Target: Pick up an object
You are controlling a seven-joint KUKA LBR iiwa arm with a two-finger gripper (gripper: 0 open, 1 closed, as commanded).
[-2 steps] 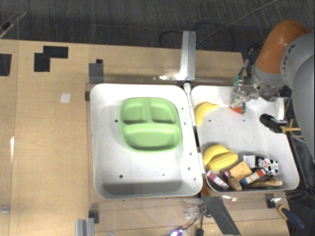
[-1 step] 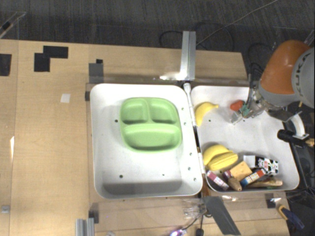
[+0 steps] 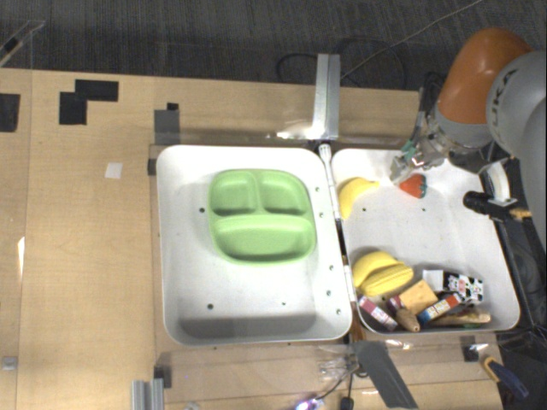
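Observation:
In the right bin [image 3: 461, 229], a small red object [image 3: 414, 186] lies near the far wall. My gripper [image 3: 410, 157] hangs just above and behind it, at the bin's far edge, under the arm's orange band. A yellow rounded fruit [image 3: 354, 193] rests against the divider at the far left of that bin. A yellow banana bunch [image 3: 381, 272] lies near the front left. Beside it sits a tan block [image 3: 420, 295] and a black-and-white patterned item [image 3: 465, 288] among several small objects along the front wall.
The left bin [image 3: 184, 254] holds a green divided plate [image 3: 259, 214]. A metal post [image 3: 327, 96] stands behind the divider between the bins. The grey arm [image 3: 513, 101] reaches in from the right, with black cabling [image 3: 500, 203] over the right bin's edge.

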